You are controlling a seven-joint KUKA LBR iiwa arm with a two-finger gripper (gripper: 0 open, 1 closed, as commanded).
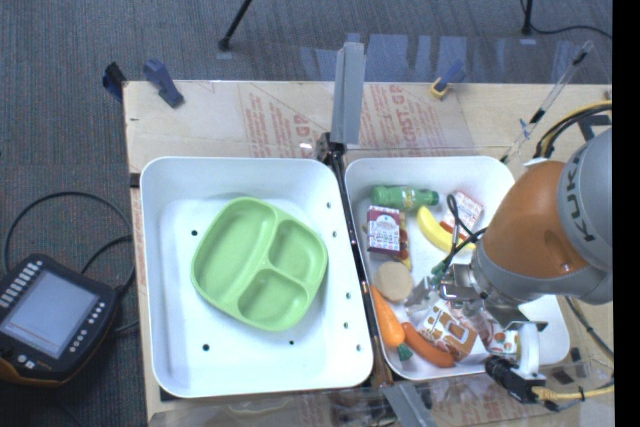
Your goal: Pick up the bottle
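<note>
The bottle [405,197] is green with a yellow label and lies on its side at the far end of the right bin [500,171]. The arm's orange band [528,233] hangs over the right half of that bin. My gripper [446,287] is low over the middle of the bin, among the food items. It is well to the near side of the bottle and not touching it. Nothing is visibly held.
Around the gripper lie a red packet [384,230], a banana [433,228], a round bun [394,281], two carrots [389,317] and snack packets [447,331]. The left bin [165,215] holds a green divided plate [260,262]. A teach pendant [48,313] sits at far left.
</note>
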